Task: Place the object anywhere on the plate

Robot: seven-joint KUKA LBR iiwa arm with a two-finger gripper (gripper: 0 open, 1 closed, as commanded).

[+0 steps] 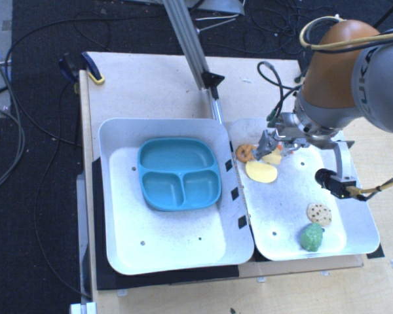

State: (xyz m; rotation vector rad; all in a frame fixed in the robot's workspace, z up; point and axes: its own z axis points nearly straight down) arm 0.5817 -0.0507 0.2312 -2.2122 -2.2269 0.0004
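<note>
Two white bins sit side by side on the table, and the move ahead turns on how the claw stands to the pale yellow object in the right bin. That object lies at about six o'clock from the claw, just below it and close enough that they may be touching. It looks like a flattened oval with its long axis running roughly nine to three o'clock. Whether the claw is released or clenched I cannot tell; its tip is a small, cluttered shape against the bin floor, and nothing can be seen between its parts. A small orange-brown ring piece lies at nine o'clock from the claw, just beside the bin's left wall.

The blue plate, with three compartments, rests in the left bin, well away at nine o'clock from the yellow object. Getting there means lifting over the two bin walls that meet between them.

As for room, the right bin also holds a speckled cookie and a green lump toward five o'clock, well apart from the claw. A black fitting with a cable hangs at four o'clock from the claw. The bin floors are smooth and white, so I judge the yellow object could slide if nudged from one side.
</note>
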